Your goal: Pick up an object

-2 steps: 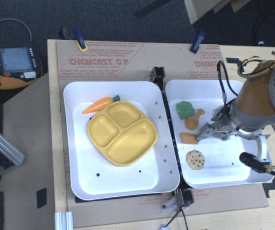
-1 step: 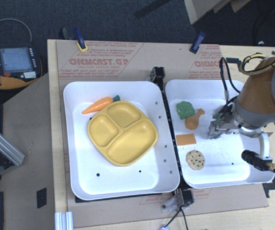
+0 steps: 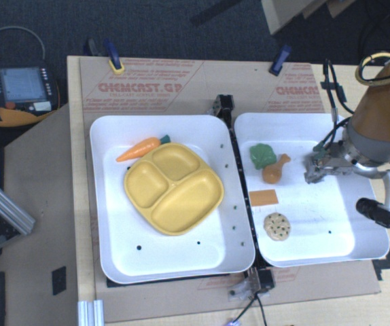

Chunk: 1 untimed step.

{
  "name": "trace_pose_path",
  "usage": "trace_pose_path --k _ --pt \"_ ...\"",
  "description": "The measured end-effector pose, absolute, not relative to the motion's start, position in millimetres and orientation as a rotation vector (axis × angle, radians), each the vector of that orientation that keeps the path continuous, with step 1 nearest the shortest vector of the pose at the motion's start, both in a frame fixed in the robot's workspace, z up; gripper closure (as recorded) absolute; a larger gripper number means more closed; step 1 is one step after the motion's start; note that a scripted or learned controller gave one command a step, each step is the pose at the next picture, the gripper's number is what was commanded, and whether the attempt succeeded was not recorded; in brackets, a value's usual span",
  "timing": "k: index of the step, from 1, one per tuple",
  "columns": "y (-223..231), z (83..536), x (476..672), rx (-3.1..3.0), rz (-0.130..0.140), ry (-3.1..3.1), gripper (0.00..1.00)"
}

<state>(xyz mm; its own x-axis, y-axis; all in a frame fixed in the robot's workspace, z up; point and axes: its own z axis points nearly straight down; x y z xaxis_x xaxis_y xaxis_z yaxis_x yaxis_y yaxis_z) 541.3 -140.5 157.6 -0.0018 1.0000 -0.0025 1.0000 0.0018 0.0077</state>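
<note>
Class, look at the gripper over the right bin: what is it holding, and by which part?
Nothing is held. The gripper is over bare bin floor, apart from the chicken drumstick.

We look down at a slant from above the desk, both white bins in frame.

A handheld control pendant with a lit screen lies off the bench's left side, a cable looping above it. Blue clamps grip the far edge of the brown board printed with red lettering
</note>
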Motion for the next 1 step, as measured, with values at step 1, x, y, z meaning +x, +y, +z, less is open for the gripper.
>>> trace_pose_path --k 1 --pt "-139.8 200.7 544.0 2.215 0.005 2.218 1.00"
